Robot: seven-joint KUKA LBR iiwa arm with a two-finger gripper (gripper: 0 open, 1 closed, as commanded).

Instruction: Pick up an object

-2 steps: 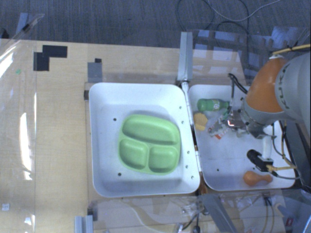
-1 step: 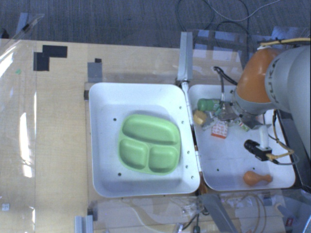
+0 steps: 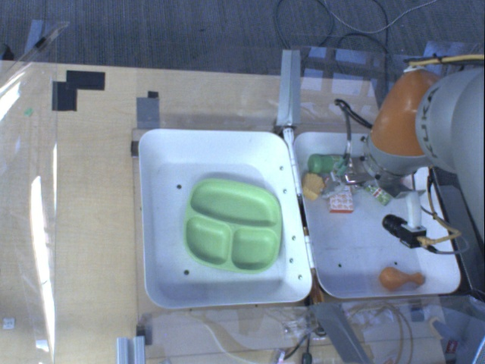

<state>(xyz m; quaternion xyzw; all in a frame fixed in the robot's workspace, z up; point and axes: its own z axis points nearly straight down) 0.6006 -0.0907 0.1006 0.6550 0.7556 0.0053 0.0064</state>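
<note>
Orange-banded arm [image 3: 405,120] fills the upper right; its gripper [image 3: 350,177] hangs over the right bin [image 3: 424,283], jaw state unclear. Beneath it: red-white packet [image 3: 342,200], yellow piece [image 3: 312,185], green object [image 3: 324,162]. Approach step, probably; descent follows.

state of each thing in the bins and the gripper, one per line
green tray: flat in left bin, compartments up
green object: lying in right bin, by gripper
yellow object: lying against right bin's left wall
red-and-white packet: lying flat
orange object: on its side, near front edge
gripper: low over right bin
</note>
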